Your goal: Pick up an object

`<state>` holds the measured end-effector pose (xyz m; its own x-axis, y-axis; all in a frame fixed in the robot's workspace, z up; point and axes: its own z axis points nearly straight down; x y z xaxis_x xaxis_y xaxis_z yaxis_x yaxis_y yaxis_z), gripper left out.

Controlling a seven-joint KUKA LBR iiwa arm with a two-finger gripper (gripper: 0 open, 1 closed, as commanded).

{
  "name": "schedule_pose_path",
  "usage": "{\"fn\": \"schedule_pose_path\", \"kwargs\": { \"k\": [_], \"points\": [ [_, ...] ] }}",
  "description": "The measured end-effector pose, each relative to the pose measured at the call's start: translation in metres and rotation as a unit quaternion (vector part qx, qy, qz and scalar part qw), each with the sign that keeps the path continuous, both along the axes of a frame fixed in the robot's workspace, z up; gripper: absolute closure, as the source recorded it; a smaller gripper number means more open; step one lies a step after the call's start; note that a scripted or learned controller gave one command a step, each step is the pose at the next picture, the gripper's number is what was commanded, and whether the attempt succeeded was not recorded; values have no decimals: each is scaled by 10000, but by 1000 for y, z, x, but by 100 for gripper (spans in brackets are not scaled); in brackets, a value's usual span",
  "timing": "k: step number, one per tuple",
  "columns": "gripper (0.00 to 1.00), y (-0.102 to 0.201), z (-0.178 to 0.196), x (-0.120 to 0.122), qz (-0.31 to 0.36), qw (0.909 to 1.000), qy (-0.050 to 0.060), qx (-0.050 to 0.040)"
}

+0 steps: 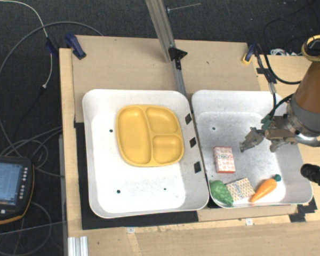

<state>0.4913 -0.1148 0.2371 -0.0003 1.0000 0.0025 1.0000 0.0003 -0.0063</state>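
Your candidates for picking all lie in the right bin, toward the lower right of the frame. A small pink-and-white box lies flat near the bin's middle, a little toward its lower edge. Below it, along the bin's lower rim, three things sit in a row: a green leafy vegetable toy at the left, a patterned packet just beside it and seemingly touching it, and an orange carrot toy at the right, its green tip pointing up and right. The carrot lies close against the packet's right end.

Look now at the pincer: it hangs over the right bin, up and to the right of the pink-and-white box and well apart from the row at the bottom. Nothing is visible between its fingers. Whether they are apart or together you cannot tell from this slant, as the dark fingers blur together.

The arm enters from the right edge of the frame, its orange band just above the grey wrist.

In the left bin you see a yellow divided plate with three compartments, lying a little above centre. Both bins rest on the table. A metal pole rises from the table at the top of the frame. A handheld screen unit sits on the floor at the lower left.
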Motion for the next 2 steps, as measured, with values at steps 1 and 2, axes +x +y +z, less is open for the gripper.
{"fn": "schedule_pose_path", "kwargs": {
  "k": [1, 2],
  "points": [
    [0, 5, -56, 8, 3, 10000, 9, 3],
    [0, 1, -118, 7, -4, 10000, 13, 4]
  ]
}}
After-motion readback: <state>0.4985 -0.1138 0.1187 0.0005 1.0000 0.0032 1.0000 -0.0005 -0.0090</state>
